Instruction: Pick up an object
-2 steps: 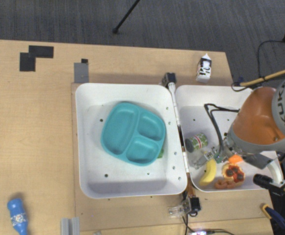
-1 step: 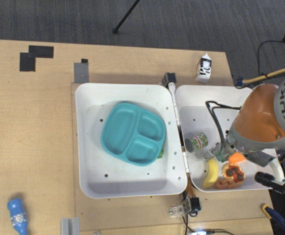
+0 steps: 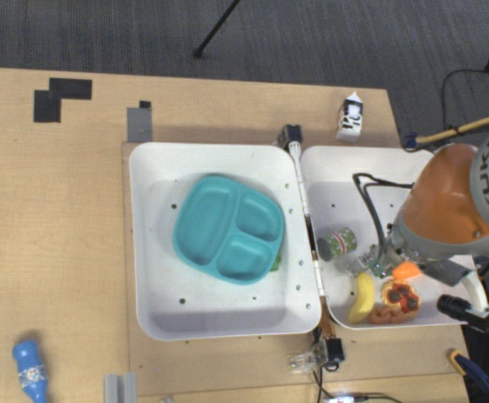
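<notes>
A blue bottle [image 3: 29, 369] lies on the bench at far left. The left bin [image 3: 148, 225] holds a tilted teal divided plate [image 3: 230, 228]. In the right bin [image 3: 338, 200], a small green can [image 3: 338, 243] lies near the divider, with a banana [image 3: 361, 298] and a red and orange toy cluster [image 3: 398, 299] along the near wall. The gripper [image 3: 380, 263] is down among them, just above the banana and beside an orange piece [image 3: 405, 269]; its state cannot be told, nor whether it touches anything.

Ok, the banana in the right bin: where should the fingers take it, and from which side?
Probably from above, across the middle of the banana. It lies flat, long axis toward the bin's near wall, its left flank free; the orange-and-red toy crowds its right side.
</notes>
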Available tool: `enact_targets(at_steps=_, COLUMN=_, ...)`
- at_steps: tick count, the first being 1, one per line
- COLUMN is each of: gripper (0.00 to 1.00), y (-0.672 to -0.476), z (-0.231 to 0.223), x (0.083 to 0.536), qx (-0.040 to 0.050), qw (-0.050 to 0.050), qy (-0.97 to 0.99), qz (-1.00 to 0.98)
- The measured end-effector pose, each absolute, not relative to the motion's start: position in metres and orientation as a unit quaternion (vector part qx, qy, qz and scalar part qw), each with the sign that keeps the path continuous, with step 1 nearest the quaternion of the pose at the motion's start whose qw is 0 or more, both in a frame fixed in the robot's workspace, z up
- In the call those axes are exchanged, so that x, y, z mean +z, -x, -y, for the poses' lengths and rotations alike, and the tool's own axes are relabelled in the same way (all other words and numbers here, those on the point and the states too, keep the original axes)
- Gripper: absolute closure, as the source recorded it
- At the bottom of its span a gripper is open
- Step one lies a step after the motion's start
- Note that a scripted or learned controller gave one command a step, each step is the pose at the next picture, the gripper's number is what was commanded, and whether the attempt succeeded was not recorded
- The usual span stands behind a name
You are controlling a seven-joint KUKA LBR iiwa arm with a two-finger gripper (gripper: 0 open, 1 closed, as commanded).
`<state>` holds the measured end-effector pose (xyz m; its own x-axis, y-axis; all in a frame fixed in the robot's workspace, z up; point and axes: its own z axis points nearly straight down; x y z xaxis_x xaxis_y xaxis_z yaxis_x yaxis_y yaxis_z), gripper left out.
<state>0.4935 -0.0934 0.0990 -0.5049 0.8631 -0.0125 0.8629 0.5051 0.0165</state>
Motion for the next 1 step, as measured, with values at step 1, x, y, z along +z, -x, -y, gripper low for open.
enact_targets(at_steps=1, gripper=0.00, y=-0.4906, z=0.0932, x=0.0883, qx=0.0033, qw=0.005, qy=-0.539, qz=-0.842)
